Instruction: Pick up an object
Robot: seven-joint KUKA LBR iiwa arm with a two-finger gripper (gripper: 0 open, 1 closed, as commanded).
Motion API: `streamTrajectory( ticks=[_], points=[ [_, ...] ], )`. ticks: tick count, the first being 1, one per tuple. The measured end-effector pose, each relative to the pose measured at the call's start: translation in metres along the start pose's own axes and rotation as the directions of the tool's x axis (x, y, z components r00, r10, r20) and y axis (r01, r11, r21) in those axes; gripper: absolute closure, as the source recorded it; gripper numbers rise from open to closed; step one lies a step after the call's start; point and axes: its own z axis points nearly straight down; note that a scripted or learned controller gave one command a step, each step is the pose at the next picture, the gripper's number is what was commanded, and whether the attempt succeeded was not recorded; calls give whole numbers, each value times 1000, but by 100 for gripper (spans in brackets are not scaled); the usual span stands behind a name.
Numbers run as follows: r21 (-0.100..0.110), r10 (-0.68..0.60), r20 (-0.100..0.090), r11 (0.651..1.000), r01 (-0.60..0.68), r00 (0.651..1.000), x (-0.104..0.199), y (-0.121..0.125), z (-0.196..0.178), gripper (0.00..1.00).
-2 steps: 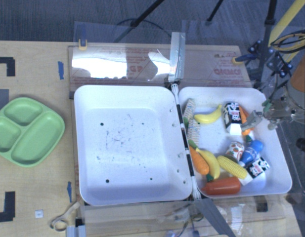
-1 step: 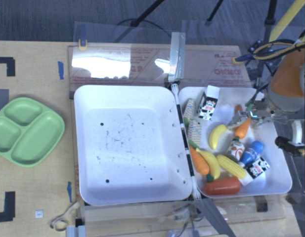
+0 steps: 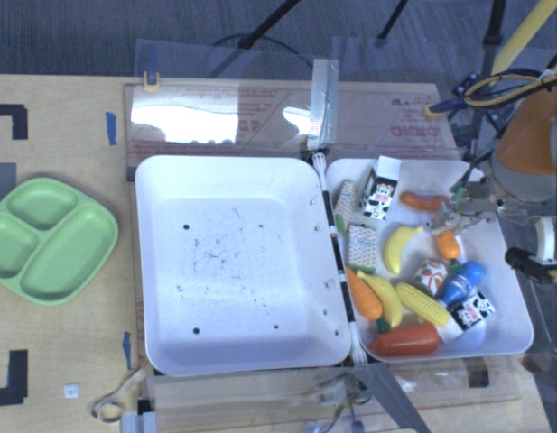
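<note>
Gripper (image 3: 459, 213) state unreadable, hanging over right bin (image 3: 517, 332) upper part, left bin (image 3: 170, 188) bare beside it; nearest pick, small orange piece (image 3: 449, 244), sits just below-left of it, yellow banana (image 3: 400, 246) further left, long axis roughly vertical.

The arm (image 3: 529, 147) is cut off by the right edge.

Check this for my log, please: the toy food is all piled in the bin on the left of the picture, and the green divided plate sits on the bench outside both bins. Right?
Not quite. The toy food, such as the corn cob and banana, is piled in the right bin, as the camera view shows. The green divided plate does sit on the bench outside both bins.
</note>
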Motion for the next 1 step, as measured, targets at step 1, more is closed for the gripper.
streamTrajectory(
  ticks=[1],
  points=[
    [0,89,3,996,-89,996,41,-2,-74,100]
  ],
)
